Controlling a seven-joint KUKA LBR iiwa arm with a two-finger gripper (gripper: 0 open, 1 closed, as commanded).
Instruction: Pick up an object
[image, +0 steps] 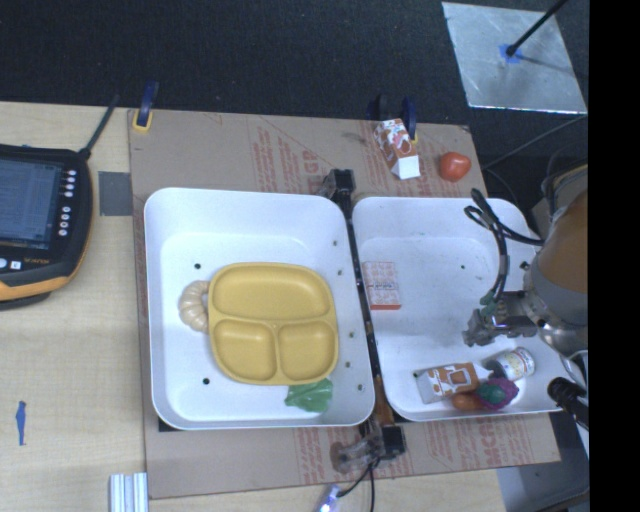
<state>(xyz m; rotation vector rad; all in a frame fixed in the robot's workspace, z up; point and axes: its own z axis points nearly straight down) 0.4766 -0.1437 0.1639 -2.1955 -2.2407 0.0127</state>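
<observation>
Although both white bins are seen from above at a slant, the work is confined to the right bin (440, 260), over whose right side the gripper (497, 328) is hung from the grey arm (560, 265) reaching in from the right. Whether the claw is open or closed cannot be told, since it is seen as a small dark cluster and nothing can be made out in it.

Several candidates for the pick are crowded against the near wall of that bin, just below the gripper: a small carton (447, 381) lying flat, a purple and green piece (497, 393) touching an orange one beside it, and a small white jar (515, 362) tipped on its side. A flat red and white packet (380, 284) is left apart near the bin's left wall.

Within the left bin (170, 300), a yellow divided tray (272, 322) is laid flat, with a pale round item (193, 305) tucked at its left edge and a green item (310, 396) at its near corner.

Beyond the bins, a small box (397, 147) and a red ball (454, 165) are rested on the cardboard, probably out of play.
</observation>
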